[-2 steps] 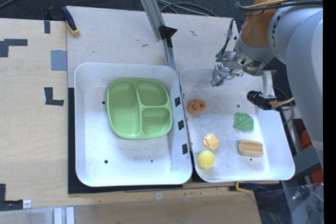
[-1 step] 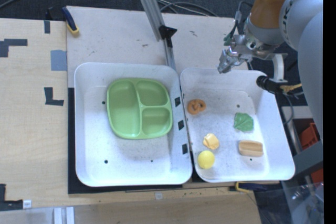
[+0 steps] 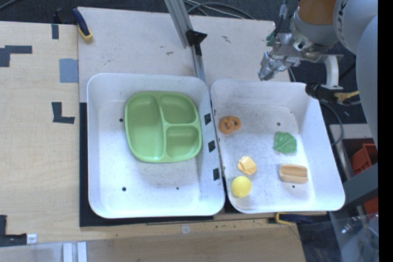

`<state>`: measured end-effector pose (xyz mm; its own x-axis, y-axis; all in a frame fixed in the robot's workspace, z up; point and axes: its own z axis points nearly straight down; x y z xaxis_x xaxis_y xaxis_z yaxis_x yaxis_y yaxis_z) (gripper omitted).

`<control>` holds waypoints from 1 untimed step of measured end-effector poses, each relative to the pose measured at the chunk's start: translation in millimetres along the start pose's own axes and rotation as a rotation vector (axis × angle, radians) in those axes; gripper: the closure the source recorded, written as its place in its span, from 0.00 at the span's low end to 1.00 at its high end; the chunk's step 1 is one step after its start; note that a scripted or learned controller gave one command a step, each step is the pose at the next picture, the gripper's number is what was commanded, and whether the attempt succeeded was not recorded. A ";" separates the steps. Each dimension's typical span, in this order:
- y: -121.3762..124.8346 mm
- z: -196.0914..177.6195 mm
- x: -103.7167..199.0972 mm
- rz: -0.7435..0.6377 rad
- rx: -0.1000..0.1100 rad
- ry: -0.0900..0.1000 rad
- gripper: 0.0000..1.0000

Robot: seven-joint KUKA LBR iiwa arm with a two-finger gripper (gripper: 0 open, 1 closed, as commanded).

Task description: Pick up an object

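Nothing has been picked up yet, by the look of it: the whole grasp is left to do. The hand (image 3: 268,70) hangs over the far rim of the right white bin (image 3: 319,126), and I cannot tell its state. The candidates all lie in that bin, nearer the camera than the hand: a small brown pretzel-shaped piece (image 3: 229,124) closest, a green leafy piece (image 3: 284,143), an orange-yellow lump (image 3: 247,165), a yellow lemon-like ball (image 3: 241,186) and a tan bun-shaped piece (image 3: 293,173) (the farthest). The left bin (image 3: 104,150) holds a green divided plastic plate (image 3: 163,126).

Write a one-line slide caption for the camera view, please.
Gripper hovers above the right bin's far edge; five toy foods lie inside, a green tray in the left bin.
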<state>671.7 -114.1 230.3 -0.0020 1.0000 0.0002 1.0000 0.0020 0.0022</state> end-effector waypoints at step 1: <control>-8.7 8.7 57.5 -0.004 0.004 0.001 1.00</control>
<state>662.9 -56.6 221.6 -0.0060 1.0000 0.0012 1.0000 0.0060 -0.0017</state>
